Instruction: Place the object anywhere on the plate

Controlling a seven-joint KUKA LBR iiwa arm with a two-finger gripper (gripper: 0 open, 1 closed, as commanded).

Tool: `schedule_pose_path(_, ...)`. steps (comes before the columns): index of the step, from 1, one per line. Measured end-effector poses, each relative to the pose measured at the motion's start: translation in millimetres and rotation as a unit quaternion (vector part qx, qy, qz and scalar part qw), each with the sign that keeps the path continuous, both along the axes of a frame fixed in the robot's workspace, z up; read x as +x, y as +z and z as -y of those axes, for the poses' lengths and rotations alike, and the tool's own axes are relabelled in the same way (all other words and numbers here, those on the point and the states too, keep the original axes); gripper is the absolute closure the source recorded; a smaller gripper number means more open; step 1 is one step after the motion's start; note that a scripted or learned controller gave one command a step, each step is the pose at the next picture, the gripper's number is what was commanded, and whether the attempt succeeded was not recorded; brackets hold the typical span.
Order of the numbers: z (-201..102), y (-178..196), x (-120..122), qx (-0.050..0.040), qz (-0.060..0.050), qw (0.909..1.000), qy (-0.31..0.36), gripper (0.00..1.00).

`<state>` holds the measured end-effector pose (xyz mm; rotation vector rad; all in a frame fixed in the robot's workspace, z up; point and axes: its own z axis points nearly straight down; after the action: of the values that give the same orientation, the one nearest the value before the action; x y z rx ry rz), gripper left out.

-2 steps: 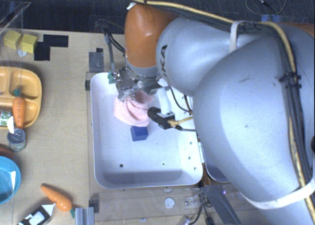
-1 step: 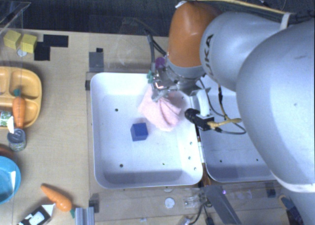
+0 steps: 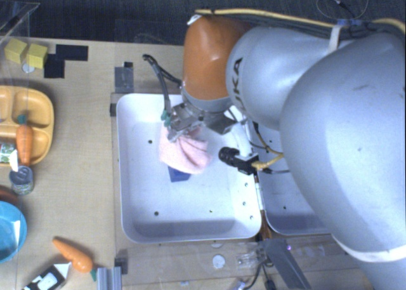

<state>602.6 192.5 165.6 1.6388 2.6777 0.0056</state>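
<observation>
1. End effector (image 3: 179,125) sits low over the left white bin (image 3: 136,174), upper centre of the frame, right above a pink cloth (image 3: 186,153). Its tip is hidden by the wrist hardware, so cannot tell what state it is in, nor whether the cloth is held.
2. The pink cloth lies crumpled on the bin floor, upper middle of the bin, partly covering a small blue item (image 3: 178,174) poking out at its lower edge. Cannot tell which of the two is the task object; the cloth looks likelier.
3. No plain plate in view. Candidates sit at the frame's left edge: a yellow divided tray (image 3: 39,106) carrying a carrot (image 3: 24,144), and a blue dish (image 3: 10,231) at lower left.
4. To do the step well: pinch a raised fold of cloth, lift straight up, and check that it hangs clear before travelling.
5. Edges: the bin's left wall must be cleared before moving left.
6. Open room: bare bench (image 3: 82,155) between bin and tray; a second carrot (image 3: 75,254) and a small can (image 3: 22,181) lie near the dishes.
</observation>
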Motion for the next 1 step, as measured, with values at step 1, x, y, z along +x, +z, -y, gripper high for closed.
schedule_pose_path(1, -17.5, -21.8, -68.2, 0.0035, 0.006, 0.9985, 0.055, 1.00)
